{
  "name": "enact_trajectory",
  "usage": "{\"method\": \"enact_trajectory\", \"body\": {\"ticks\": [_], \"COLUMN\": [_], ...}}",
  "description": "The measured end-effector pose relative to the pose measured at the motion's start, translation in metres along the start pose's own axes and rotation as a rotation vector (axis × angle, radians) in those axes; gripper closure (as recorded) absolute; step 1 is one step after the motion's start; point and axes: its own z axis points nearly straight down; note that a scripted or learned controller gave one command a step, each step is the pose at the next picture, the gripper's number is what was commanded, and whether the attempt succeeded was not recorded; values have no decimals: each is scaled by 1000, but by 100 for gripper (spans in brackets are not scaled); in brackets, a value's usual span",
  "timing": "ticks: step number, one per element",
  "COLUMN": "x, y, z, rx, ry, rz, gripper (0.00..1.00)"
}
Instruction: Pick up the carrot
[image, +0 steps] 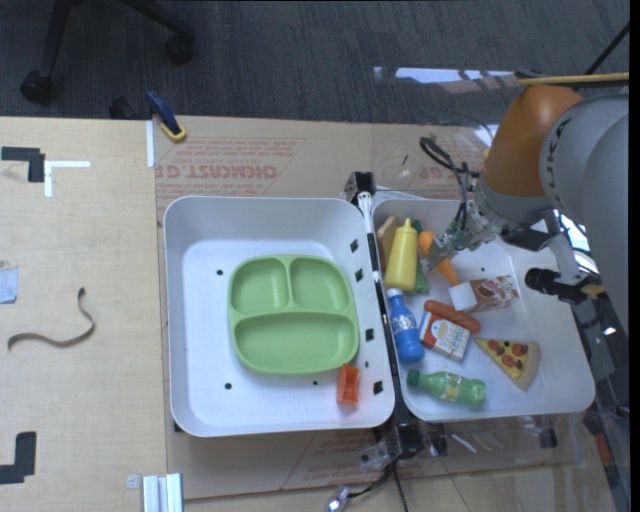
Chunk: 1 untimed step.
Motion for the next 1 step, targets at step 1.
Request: {"method": "enact_trajectory", "body": {"ticks": [1], "x": [43], "y": [39], "z": [-91], "rx": [-1], "ry": [4], "rz": [271], "gripper": [100]}}
